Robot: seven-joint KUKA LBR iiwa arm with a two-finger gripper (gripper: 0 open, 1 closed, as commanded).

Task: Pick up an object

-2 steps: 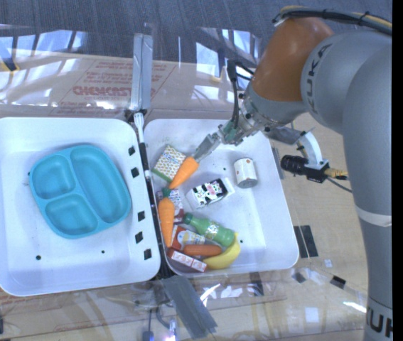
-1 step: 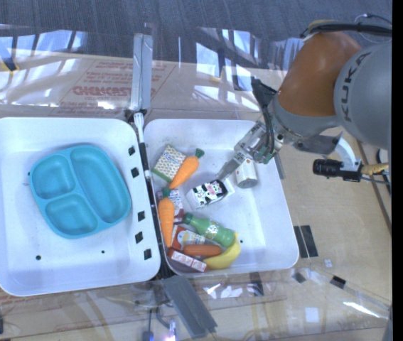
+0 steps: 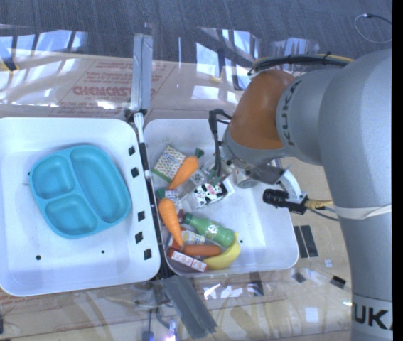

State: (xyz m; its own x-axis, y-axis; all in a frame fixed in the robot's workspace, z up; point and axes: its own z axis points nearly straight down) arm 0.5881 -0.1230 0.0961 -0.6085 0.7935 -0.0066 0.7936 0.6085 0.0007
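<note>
Camera view: the arm (image 3: 329, 119) reaches in from the right over the right bin (image 3: 272, 254). Its tool (image 3: 215, 183) sits low among the clutter at the bin's left side, just beside a carrot (image 3: 184, 171) and a patterned packet (image 3: 210, 191), evidently positioned for a pick. Whether the tool is open or closed cannot be told. Nearer lie a second carrot (image 3: 170, 220), a green bottle (image 3: 210, 229) and a banana (image 3: 224, 257). The left bin (image 3: 2, 212) holds a blue divided plate (image 3: 80, 189), well apart from the tool.

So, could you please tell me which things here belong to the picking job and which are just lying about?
Job:
hand
carrots
green bottle
banana
card box
right bin

Lying about:
blue plate
left bin
</note>
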